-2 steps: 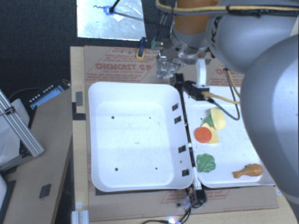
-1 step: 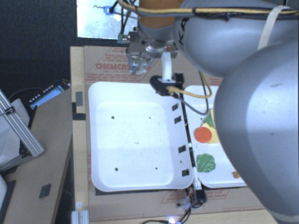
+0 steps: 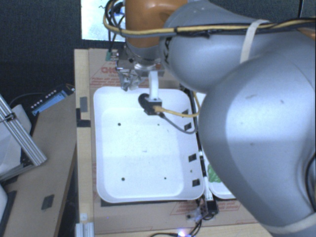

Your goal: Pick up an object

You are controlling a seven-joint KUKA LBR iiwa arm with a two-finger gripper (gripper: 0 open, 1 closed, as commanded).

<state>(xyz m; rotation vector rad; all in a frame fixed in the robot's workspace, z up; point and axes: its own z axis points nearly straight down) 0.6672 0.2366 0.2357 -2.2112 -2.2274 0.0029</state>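
Counter carries left bin; arm hangs over its far edge, presumably positioned for a pick. Jaws state: cannot tell. Green object sits in right bin.

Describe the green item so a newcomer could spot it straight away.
Start at the big left bin, then cross its right rim to the right bin, mostly hidden under the grey arm. The green item peeks out beside the arm, the one green patch against white.

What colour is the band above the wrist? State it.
Orange band, in the camera view.
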